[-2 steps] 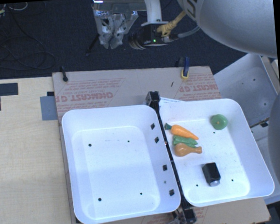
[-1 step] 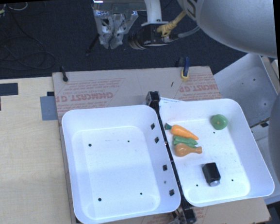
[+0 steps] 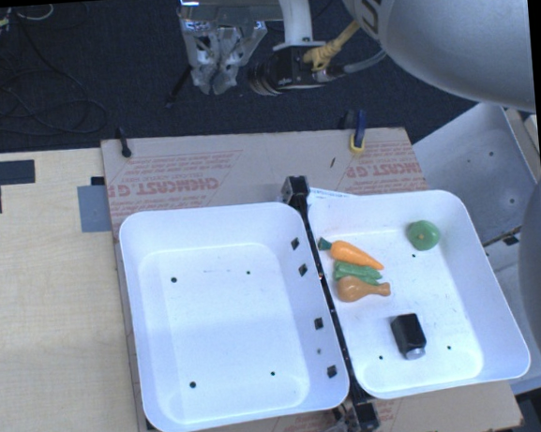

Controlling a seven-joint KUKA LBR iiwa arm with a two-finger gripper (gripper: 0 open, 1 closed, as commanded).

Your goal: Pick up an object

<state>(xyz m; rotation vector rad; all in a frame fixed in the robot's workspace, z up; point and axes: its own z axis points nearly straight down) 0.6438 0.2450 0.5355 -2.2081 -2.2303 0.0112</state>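
The right bin [image 3: 492, 332] holds several small objects. An orange carrot [image 3: 356, 253] lies near its left wall, with a green pod-shaped piece [image 3: 358, 271] just below it and a tan gourd-shaped piece [image 3: 363, 291] touching that. A green round fruit [image 3: 423, 235] sits apart at the back right. A small black block [image 3: 408, 335] rests toward the front. My gripper [image 3: 223, 62] hangs high beyond the bins' far edge, over the dark floor, open with nothing between its fingers.
The left bin [image 3: 147, 362] adjoins the right one along a black divider [image 3: 316, 282]. Both sit on a cardboard sheet [image 3: 201, 174] on the bench. The grey arm [image 3: 451, 25] spans the upper right corner.
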